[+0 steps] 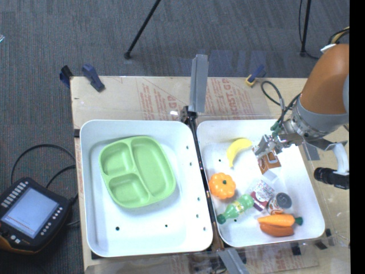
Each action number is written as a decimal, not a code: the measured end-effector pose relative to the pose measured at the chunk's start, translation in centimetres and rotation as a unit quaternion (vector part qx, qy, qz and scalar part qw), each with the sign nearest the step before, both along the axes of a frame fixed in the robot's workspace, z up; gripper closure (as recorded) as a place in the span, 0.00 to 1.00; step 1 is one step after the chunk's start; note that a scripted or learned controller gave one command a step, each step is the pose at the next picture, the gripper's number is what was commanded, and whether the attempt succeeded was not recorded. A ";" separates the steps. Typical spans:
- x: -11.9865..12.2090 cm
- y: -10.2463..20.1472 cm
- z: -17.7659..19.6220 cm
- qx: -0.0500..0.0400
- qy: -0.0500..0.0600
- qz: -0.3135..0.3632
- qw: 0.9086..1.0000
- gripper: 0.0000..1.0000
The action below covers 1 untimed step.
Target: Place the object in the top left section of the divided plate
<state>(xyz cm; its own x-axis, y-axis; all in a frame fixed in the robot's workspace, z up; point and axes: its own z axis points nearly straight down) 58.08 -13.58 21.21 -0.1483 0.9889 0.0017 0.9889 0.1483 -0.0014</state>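
Two glossy white bins sit on your plywood bench over grey carpet; whether the end effector is open, you cannot tell.

The arm is a fat rounded thing, bright orange on the big upper segment, then a grey collar under it near the wrist. Black cables loop off its left side. The tool at the end is small and metallic, grey and silver with dark bits, kinda cluttered looking, too small to make out screws or markings.
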 end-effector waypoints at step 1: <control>-5.6 1.4 -11.9 0.000 0.002 -0.141 0.990 1.00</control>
<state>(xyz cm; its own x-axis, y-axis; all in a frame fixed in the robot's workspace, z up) 52.48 -12.19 9.32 0.1328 0.9911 0.0014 0.9911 -0.1328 -0.0055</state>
